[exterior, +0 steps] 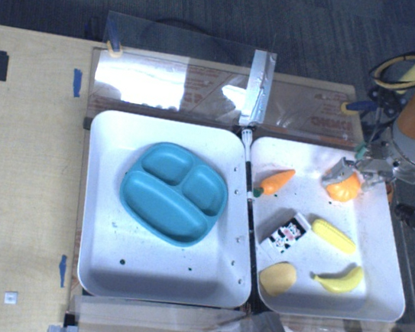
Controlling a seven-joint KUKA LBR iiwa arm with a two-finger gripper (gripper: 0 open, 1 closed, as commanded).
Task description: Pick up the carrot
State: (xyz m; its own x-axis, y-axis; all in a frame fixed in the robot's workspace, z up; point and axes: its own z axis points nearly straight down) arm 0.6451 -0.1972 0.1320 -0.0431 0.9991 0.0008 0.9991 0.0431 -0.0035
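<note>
The carrot (pixel 276 181) is orange with a small green stub at its lower left end. It lies tilted in the far left corner of the right bin (pixel 394 263), close to the wall shared with the left bin. My gripper (pixel 354 174) hangs over the far right part of the same bin, well to the right of the carrot and apart from it. An orange rounded object (pixel 343 189) sits directly at the gripper's tip, partly covered by it. I cannot tell whether the gripper touches it.
In the right bin lie a black-and-white small box (pixel 288 234), a yellow oblong fruit (pixel 334 235), a banana (pixel 341 280) and a tan rounded object (pixel 277 277). A blue divided plate (pixel 175 192) fills the middle of the left bin (pixel 101 207).
</note>
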